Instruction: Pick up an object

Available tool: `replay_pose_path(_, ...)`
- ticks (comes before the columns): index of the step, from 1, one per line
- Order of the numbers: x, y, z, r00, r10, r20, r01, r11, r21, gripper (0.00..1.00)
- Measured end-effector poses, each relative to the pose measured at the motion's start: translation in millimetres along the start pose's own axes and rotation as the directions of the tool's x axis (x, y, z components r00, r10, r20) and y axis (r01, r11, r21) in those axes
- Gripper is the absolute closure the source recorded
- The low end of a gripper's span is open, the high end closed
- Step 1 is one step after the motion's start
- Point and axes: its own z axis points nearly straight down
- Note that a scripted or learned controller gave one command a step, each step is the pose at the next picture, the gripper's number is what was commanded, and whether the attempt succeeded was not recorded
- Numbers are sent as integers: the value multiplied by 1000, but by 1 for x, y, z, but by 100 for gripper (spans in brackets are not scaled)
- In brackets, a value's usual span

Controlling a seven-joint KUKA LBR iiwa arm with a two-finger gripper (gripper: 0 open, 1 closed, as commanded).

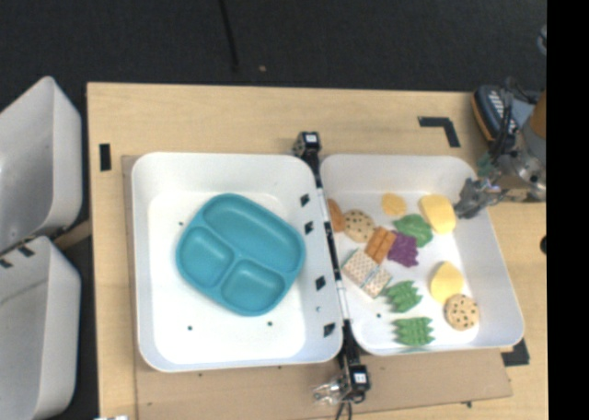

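Yellow block [439, 213], rounded, seen upper right in right bin [502, 266], just beside gripper [471, 199]. Jaw state cannot be told. Green leafy piece [414, 227] touching block's left; purple piece [403, 249], cookie [357, 224] crowded nearby. Blue divided plate [241, 253] in left bin [152, 225].

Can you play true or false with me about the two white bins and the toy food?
1. The blue plate lies in the left bin. True.
2. The toy food is piled on the blue plate. False: it lies in the right bin.
3. A cookie sits near the right bin's front corner. True.
4. The gripper is over the left bin. False: it is at the right bin's far right edge, beside a yellow piece.
5. The purple piece lies among the food in the right bin. True.
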Motion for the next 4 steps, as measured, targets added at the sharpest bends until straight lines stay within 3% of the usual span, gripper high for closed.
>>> replay_pose_path(1, 44, -29, 2, 1000, -1, -2, 1, 1000, 6, 100)
replay_pose_path(3, 148, -63, -4, 1000, -4, -4, 4, 1000, 5, 100)
replay_pose_path(4, 166, -59, 7, 1000, -2, -2, 2, 1000, 6, 100)
